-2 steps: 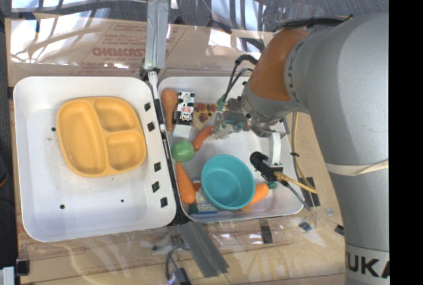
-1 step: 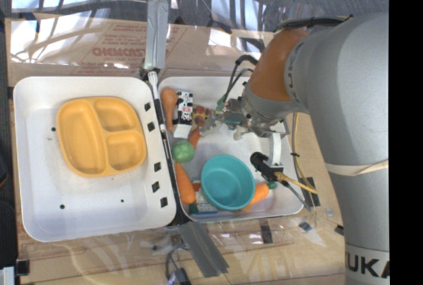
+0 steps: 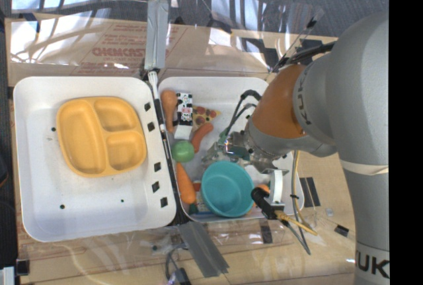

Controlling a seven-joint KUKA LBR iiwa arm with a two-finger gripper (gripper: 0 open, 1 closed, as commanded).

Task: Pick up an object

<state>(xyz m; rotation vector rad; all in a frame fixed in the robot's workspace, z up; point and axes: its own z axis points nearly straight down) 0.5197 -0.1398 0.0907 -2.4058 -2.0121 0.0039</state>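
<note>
The two-finger gripper (image 3: 225, 148) on the grey arm with the orange band (image 3: 281, 108) reaches low into the right-hand shallow white bin (image 3: 221, 88), just above the round teal plastic bowl (image 3: 227, 190), and I cannot tell its state or whether it grips anything. Beside it lie a small green ball (image 3: 184, 151), an orange carrot-shaped toy (image 3: 186, 184) and a black-and-white carton (image 3: 184, 108). The left white bin (image 3: 39, 211) holds a yellow divided plastic plate (image 3: 100, 135).

Yellow tray (image 3: 100, 135) in white bin (image 3: 26, 164), teal bowl (image 3: 227, 189), orange carrots (image 3: 186, 184), green ball (image 3: 183, 151), black-and-white spotted carton (image 3: 184, 107), orange-banded grey arm (image 3: 344, 92)
</note>
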